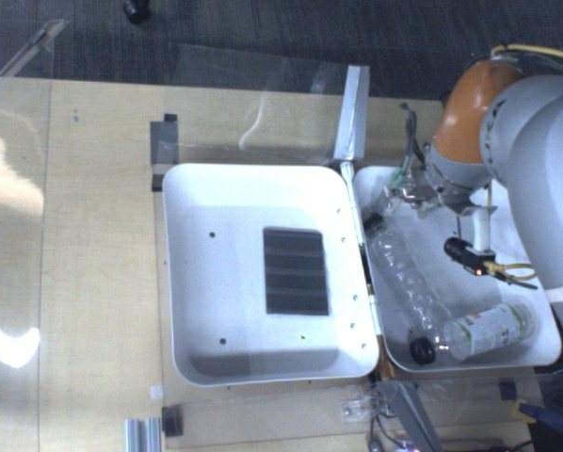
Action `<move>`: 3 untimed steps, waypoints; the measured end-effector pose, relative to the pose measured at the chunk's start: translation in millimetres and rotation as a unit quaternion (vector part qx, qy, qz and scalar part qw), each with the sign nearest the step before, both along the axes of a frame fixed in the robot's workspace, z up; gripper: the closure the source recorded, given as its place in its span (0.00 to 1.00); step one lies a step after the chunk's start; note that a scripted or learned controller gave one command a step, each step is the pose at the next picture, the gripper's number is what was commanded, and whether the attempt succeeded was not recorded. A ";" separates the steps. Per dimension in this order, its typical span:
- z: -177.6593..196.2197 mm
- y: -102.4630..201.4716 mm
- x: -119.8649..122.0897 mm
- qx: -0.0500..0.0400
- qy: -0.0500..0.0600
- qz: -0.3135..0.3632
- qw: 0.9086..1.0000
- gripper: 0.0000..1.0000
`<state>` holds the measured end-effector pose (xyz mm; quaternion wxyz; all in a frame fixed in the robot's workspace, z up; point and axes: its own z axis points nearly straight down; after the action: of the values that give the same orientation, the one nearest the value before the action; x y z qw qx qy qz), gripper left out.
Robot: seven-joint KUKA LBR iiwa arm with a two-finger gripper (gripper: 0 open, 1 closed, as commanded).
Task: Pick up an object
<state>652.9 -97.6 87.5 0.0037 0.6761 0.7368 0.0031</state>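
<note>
Two bottles lie in the right bin (545, 347) — a labelled plastic bottle (474, 332) with a black cap along its near edge, and a clear bottle (401, 269) just behind it. The left bin (197, 252) holds one dark slatted rectangle (296, 270). The arm (507, 130) reaches down over the right bin's far end — whether its pincer (415, 191) is released or clenched, I cannot tell.

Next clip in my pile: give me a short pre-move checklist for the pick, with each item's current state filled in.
1. Target in the right bin: ok, a clear plastic bottle lies there.
2. Second candidate: ok, a labelled bottle with a dark cap lies near the front wall.
3. Arm over the right bin: ok.
4. Tool state: cannot tell.
5. Anything held: cannot tell.
6. Left bin holds a dark ribbed rectangle: ok, apart from the arm.
</note>
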 end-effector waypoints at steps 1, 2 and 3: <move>99.3 22.9 -12.6 0.001 0.001 -0.100 0.995 0.00; -0.3 -20.5 8.4 0.001 0.001 -0.113 0.994 0.00; 13.0 -17.4 12.1 0.000 -0.005 -0.108 0.994 1.00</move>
<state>664.9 -115.0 100.5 0.0076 0.7516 0.6596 0.0065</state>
